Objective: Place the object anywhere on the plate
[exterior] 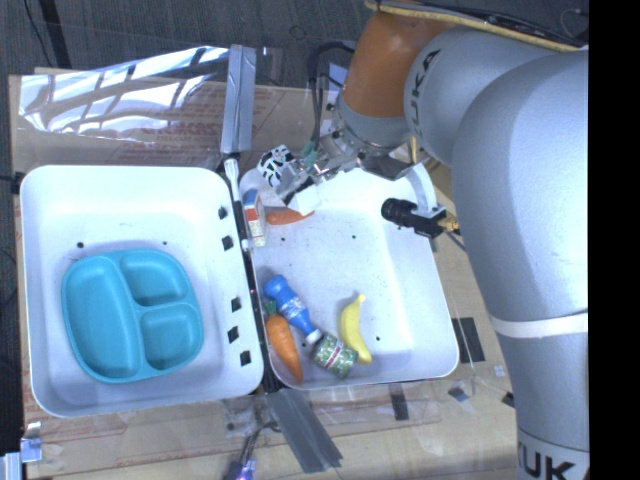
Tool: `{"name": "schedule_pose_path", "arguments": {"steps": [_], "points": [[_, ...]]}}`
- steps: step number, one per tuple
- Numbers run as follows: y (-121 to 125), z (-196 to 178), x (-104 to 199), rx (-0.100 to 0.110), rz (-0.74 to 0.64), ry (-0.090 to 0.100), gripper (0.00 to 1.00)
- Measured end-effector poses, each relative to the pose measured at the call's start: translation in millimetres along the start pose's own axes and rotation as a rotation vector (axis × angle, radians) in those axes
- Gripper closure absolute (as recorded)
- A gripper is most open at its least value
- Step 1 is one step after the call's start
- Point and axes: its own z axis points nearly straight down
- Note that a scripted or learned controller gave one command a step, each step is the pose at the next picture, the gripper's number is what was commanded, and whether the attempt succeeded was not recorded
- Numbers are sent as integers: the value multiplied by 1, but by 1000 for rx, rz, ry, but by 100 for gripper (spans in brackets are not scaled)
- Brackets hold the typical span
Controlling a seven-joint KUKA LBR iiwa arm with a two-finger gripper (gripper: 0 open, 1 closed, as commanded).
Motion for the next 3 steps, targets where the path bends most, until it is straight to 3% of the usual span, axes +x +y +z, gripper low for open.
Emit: {"name": "schedule_pose_path", "arguments": {"steps": [1,2,3], "points": [[-40,1,76,0,57,0,100],[-75,1,153,1,-2,-1,100],[-72,-30,207,-4,-289,-3,100]]}}
